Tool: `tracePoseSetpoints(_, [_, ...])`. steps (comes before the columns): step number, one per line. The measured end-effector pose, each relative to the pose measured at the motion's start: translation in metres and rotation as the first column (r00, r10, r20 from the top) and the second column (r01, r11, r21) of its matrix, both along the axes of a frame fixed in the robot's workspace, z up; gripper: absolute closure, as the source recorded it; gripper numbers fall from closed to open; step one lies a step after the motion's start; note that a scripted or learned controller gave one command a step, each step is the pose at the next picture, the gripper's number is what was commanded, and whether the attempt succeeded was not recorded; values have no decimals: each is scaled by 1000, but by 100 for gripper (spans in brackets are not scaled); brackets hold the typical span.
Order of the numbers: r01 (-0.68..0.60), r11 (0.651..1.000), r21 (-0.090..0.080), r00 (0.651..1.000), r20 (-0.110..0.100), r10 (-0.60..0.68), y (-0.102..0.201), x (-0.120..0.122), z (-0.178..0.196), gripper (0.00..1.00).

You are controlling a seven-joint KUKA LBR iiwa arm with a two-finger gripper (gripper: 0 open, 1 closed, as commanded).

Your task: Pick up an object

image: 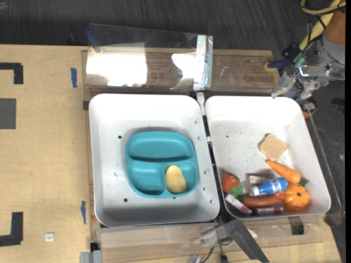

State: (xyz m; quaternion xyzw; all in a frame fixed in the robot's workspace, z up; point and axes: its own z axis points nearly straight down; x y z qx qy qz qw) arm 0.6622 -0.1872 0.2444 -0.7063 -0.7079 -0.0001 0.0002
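Low along the right bin's [249, 111] near edge: a heap of objects. Red piece with green [230, 181] at the heap's left, small packet [237, 203] in front of it, blue-and-white bottle [270, 187] across the middle, brown sausage-like piece [263, 201] beneath it, orange pumpkin-like piece [296, 198] at the right end. Carrot [283, 170] just behind the bottle, slanting toward the right wall; tan bread slice [272, 147] just beyond the carrot, apart from the rest.

Left bin [104, 147]: teal divided tray [159, 152] near its centre, yellow potato-like lump [175, 178] in the tray's near right compartment.

Tool [299, 84] up at the right bin's far right corner, over the rim, well apart from the heap; open or closed, cannot tell. Nothing visibly held. Counter [38, 163] pale wood, dark corner marks at left.
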Motion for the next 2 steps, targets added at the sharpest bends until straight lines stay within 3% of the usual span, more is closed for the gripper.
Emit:
tracePoseSetpoints(1, [-32, 999, 2, 999, -8, 32, 35, -38, -101, 0])
tracePoseSetpoints(2, [-114, 993, -4, 993, 12, 114, 10, -90, -153, 0])
